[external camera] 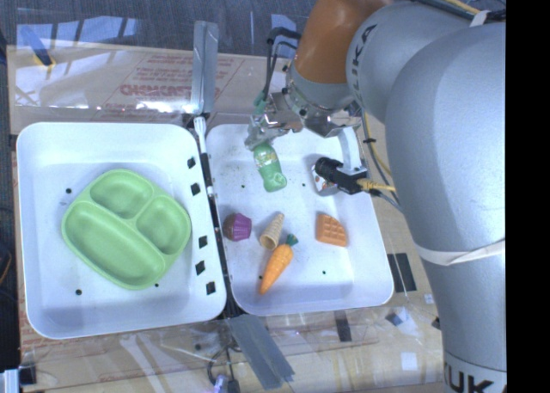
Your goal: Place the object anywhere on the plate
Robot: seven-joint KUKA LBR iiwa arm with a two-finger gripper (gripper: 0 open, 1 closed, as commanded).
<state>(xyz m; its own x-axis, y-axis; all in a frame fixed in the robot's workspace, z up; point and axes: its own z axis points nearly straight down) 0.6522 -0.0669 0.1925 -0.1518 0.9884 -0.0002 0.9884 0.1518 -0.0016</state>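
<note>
Because lying tilted near the top of the right bin [365,284], just above frame centre, the green bottle [270,168] could slip or roll off during a lift, with only its upper end under the gripper [262,135]; could also drop short of the green plate [125,226] at lower left. Sits directly below the claw, touching or nearly so; cannot tell whether spread or pinching.

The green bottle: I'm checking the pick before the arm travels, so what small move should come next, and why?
Probably a short straight lift. The gripper sits at the top of the green bottle, which lies in the right bin, while the green plate waits in the left bin.
</note>
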